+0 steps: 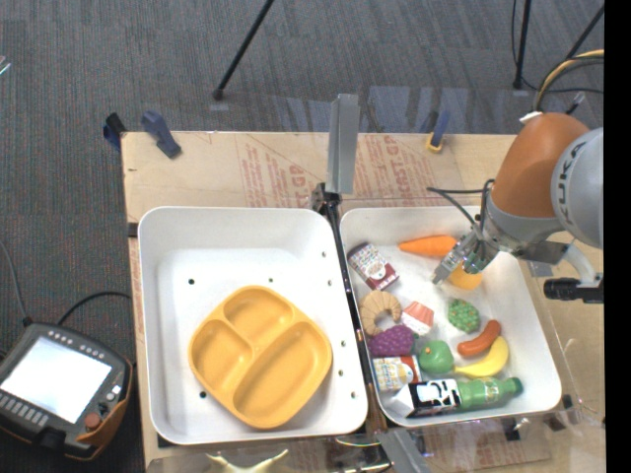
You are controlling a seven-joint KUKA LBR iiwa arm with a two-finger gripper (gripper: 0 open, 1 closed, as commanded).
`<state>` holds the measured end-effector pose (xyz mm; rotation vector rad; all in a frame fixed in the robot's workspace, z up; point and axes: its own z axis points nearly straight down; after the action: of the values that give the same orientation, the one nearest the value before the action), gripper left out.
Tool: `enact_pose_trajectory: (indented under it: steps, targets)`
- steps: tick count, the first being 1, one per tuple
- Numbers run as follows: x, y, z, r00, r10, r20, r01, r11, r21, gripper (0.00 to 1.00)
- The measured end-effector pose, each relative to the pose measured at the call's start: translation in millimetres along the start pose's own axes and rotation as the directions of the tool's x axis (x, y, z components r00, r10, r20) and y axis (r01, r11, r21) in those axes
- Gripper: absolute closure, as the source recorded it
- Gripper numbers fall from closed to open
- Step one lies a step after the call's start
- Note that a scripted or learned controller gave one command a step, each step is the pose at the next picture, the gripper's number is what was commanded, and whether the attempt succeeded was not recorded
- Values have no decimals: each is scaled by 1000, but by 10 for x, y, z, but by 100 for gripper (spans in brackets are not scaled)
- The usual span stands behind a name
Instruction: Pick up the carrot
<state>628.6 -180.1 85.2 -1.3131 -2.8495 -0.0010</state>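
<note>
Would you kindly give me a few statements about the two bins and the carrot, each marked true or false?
1. The carrot lies in the right bin. True.
2. The yellow divided plate sits in the right bin. False: it lies in the left bin.
3. The end effector hangs above the right bin, near the carrot's thick end. True.
4. The carrot is clamped in the end effector. False: it lies on the bin floor beside it.
5. The banana lies next to the red sausage. True.
</note>
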Motion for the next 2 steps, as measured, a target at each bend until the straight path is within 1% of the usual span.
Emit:
enact_pose_trajectory:
  steps: [1, 2]
  targets:
    - [418, -14, -18, 979, 203, 1, -203, 979, -1, 0]
    - [672, -582, -7, 799, 602, 0, -602, 799, 2, 0]
